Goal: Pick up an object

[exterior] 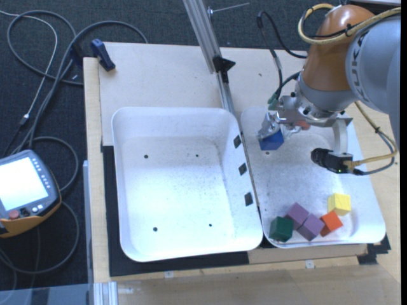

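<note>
The tool grips a blue block between its fingers, lifted above the right bin at its 11 o'clock corner, likely to clear the rim. The block is cube-like, tilted, with no clear long axis. Other blocks cluster at 6 o'clock.

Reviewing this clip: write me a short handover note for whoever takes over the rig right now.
Gripper: over the upper part of the right bin, fingers shut on a blue block, which looks lifted clear of the floor.
Still lying in that bin's near corner: green block, two purple blocks, orange block, yellow block.
Done: the pick appears made.
Left: confirm the grasp holds.
</note>
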